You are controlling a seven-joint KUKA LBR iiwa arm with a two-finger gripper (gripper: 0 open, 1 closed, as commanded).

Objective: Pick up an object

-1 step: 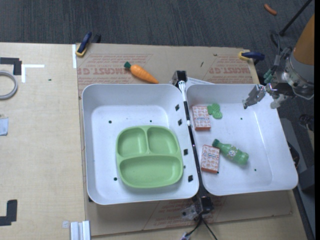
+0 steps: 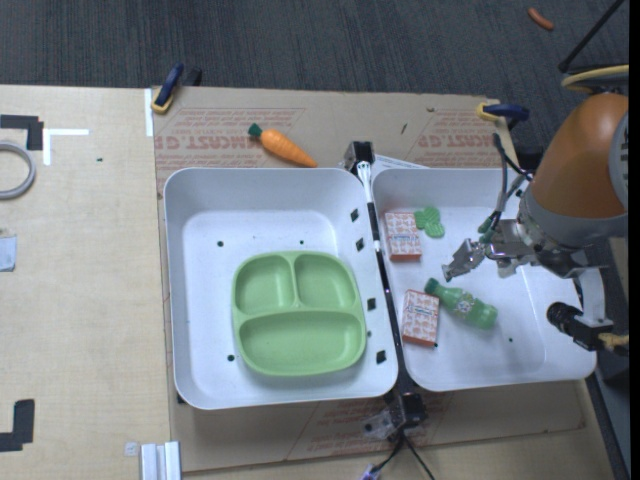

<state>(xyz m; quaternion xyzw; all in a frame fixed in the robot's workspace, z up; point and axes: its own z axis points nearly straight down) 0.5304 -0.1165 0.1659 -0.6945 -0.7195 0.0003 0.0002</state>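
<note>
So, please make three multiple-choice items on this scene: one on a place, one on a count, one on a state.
1. Where does the orange toy carrot lie?
A. in the left white bin
B. on the cardboard behind the bins
C. on the plate

2. How many small orange-and-white boxes are in the right white bin?
A. one
B. two
C. four

3. How is the green plastic bottle?
A. lying on its side
B. standing upright
C. between the hand's fingers

Answers: 1 B, it lies beyond the bin rims. 2 B, one above another. 3 A, it lies flat below the hand.
</note>
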